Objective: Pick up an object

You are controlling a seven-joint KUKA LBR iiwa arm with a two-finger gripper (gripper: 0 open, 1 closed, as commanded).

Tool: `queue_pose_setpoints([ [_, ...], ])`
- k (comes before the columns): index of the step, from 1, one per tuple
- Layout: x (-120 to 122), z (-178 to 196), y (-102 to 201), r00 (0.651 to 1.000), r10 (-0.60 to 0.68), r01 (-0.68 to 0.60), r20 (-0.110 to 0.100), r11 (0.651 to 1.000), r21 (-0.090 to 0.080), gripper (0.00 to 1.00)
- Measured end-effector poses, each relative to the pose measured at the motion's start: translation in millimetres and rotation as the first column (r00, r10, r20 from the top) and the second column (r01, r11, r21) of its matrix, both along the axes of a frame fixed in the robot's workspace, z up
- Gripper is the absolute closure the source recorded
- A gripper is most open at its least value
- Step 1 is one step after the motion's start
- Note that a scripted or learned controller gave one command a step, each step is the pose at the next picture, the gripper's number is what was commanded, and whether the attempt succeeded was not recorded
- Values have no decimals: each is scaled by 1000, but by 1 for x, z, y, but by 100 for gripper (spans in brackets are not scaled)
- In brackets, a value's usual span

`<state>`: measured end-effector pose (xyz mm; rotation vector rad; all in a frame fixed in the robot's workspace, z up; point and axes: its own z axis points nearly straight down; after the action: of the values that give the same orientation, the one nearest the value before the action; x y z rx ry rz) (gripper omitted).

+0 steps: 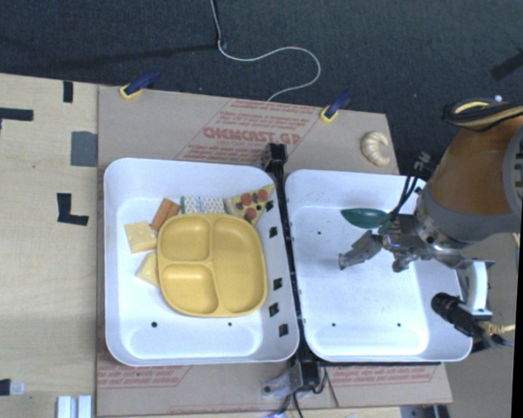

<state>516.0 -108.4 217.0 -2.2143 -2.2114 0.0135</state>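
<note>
My gripper (374, 260) hangs over the middle of the right bin (324, 336), open, with nothing between its spread fingers. A dark green spoon-like piece (364, 217) lies on the bin floor just behind the gripper, partly hidden by the wrist. In the left bin (118, 319) a yellow divided plate (212, 264) lies flat. Around its far and left sides are small food-like pieces: a tan square (140, 237), an orange-brown strip (164, 213) and a patterned slice (253, 201).
A beige lump (377, 147) sits on the cardboard behind the right bin. Black clips (279, 284) run along the wall between the bins. A white cable (271, 58) loops at the back. The arm's body (475, 186) looms over the right bin's right side.
</note>
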Motion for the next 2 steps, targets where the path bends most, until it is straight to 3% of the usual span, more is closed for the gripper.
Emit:
queue_pose_setpoints([
  [1,3,6,0,1000,3,-3,13,1000,-2,0],
  [2,10,-53,3,1000,3,-3,7,1000,-2,0],
])
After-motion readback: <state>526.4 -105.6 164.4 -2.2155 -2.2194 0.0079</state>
